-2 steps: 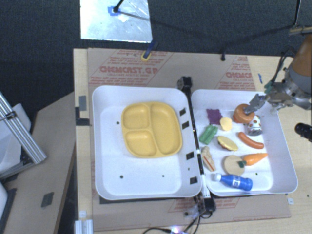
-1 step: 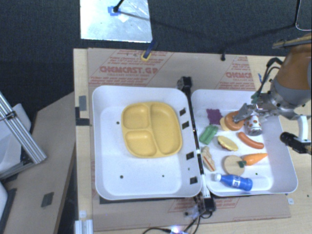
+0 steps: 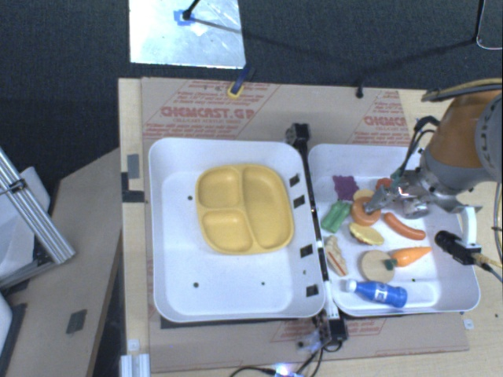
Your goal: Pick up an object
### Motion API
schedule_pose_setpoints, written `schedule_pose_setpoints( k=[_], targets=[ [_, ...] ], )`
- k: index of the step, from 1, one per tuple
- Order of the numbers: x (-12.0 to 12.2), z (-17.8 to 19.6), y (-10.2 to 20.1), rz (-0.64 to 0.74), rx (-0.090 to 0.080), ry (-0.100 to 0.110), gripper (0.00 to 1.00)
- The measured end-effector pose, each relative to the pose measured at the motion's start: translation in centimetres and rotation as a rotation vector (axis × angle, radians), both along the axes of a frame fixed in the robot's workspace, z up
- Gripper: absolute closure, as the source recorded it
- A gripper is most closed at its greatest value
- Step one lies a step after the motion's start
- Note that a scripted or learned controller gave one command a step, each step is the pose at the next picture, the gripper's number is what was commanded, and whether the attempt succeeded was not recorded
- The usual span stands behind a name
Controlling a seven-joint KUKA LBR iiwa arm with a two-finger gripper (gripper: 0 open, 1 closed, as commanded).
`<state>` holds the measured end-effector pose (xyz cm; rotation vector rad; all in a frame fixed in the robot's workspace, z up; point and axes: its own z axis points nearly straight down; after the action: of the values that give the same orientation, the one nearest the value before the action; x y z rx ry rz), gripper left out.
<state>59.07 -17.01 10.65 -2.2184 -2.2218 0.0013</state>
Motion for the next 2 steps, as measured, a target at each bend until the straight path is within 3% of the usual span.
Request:
schedule_pose_setpoints(
  k=[1, 2],
  targets=[
    [0.3, -1.8, 0.0, 0.000, -0.001, -0.009, 0.00],
    [0.6, -0.4, 0.1, 0.001, 0.001, -0.017, 1.00]
  ],
)
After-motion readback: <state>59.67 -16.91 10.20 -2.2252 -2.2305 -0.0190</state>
